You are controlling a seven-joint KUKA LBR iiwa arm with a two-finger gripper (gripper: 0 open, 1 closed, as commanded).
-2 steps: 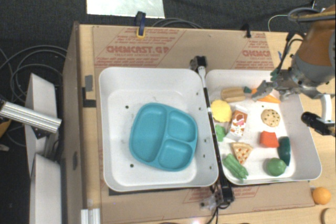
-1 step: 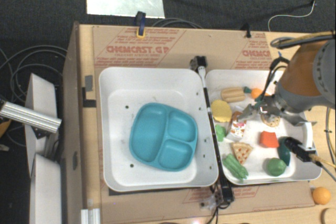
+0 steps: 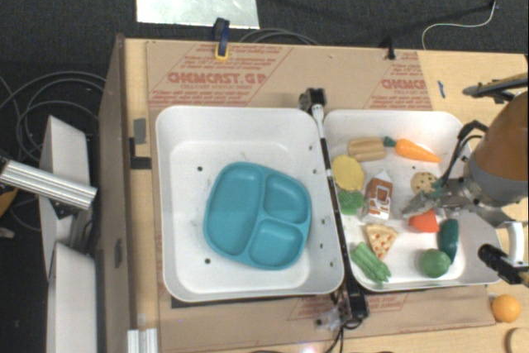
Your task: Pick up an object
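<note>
Camera view: gripper (image 3: pixel 423 202) hangs low in the right bin (image 3: pixel 450 126), just above a red-orange toy (image 3: pixel 424 221); jaws seemingly parted, though I cannot tell. Blue tray (image 3: pixel 256 215) fills the left bin (image 3: pixel 178 178).

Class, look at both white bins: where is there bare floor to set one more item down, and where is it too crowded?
Left bin: bare floor rings the blue divided plate, widest along the far wall. Right bin: crowded with toy foods, from the carrot to the pizza slice, with the hand among them; a bare strip remains along its far wall.
</note>
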